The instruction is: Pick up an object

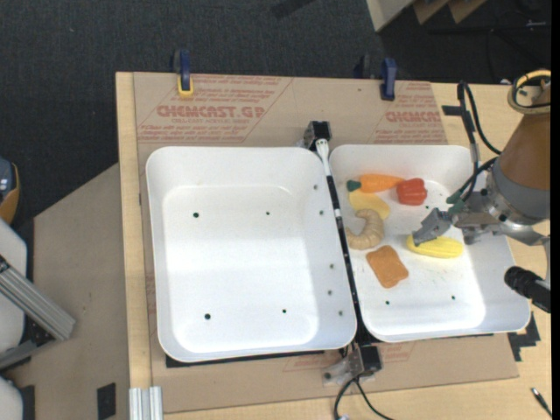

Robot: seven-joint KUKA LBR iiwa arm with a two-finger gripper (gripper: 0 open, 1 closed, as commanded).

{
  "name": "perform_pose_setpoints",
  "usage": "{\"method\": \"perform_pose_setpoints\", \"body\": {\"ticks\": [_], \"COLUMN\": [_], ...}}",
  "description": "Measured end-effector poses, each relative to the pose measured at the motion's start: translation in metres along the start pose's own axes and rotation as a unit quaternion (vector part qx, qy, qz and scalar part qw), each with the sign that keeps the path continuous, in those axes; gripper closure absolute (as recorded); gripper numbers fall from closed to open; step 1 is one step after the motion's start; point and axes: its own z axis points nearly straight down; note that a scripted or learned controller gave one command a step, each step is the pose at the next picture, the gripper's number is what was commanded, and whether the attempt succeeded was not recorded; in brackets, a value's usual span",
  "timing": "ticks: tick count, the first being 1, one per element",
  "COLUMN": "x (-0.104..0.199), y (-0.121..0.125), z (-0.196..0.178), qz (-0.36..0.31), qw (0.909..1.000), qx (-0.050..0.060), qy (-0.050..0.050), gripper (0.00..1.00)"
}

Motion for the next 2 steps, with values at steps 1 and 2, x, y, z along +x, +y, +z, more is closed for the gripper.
{"method": "perform_pose_setpoints", "body": {"ticks": [1, 2], "x": [0.033, 0.037], "y": [0.004, 0.048], "z": [0.111, 0.105], "qz": [0.000, -0.001], "qw": [1.0000, 1.0000], "qx": [0.001, -0.004], "qy": [0.001, -0.001], "gripper": [0.00, 0.00]}}
